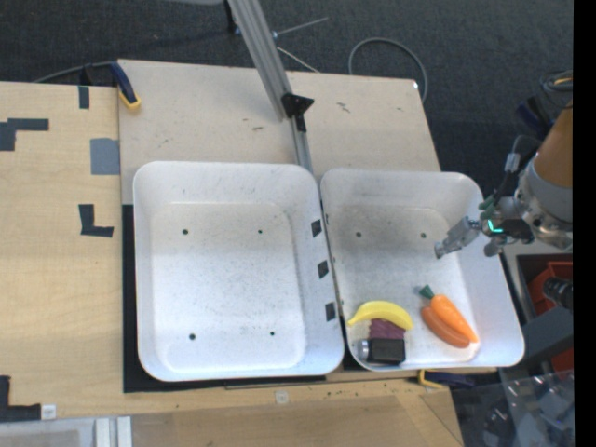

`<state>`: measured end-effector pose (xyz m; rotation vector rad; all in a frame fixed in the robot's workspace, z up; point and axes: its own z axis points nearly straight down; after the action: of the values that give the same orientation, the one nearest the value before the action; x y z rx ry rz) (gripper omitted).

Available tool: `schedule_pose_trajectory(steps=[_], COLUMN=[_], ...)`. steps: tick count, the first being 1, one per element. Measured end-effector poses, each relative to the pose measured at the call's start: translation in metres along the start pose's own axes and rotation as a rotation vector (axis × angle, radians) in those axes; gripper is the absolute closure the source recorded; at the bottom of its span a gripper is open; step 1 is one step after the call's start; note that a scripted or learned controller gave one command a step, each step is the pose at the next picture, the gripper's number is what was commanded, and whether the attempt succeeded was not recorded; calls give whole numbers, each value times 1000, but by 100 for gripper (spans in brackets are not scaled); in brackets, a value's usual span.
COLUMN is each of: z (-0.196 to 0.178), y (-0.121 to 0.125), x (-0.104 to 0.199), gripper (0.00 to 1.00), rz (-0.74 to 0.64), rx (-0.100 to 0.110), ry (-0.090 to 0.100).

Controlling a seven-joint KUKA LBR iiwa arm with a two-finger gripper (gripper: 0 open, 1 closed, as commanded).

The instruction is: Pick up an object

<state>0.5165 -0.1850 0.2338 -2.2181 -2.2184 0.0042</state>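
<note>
While the claw [454,240] hovers, banana [380,314] touches a dark block [386,343].

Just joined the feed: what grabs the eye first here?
The bright orange toy carrot and the curved yellow toy banana stand out, clustered at the near end of the right white bin, with a small dark block just below the banana. The gripper hangs at that bin's right rim, above the carrot.
</note>
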Motion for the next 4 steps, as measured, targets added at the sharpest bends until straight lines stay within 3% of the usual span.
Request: schedule_pose_trajectory(steps=[1, 4], z=[-2, 144], y=[1, 5], x=[0, 7], gripper=[0, 0], rz=[-1, -1], rx=[-3, 0], ry=[-1, -1])
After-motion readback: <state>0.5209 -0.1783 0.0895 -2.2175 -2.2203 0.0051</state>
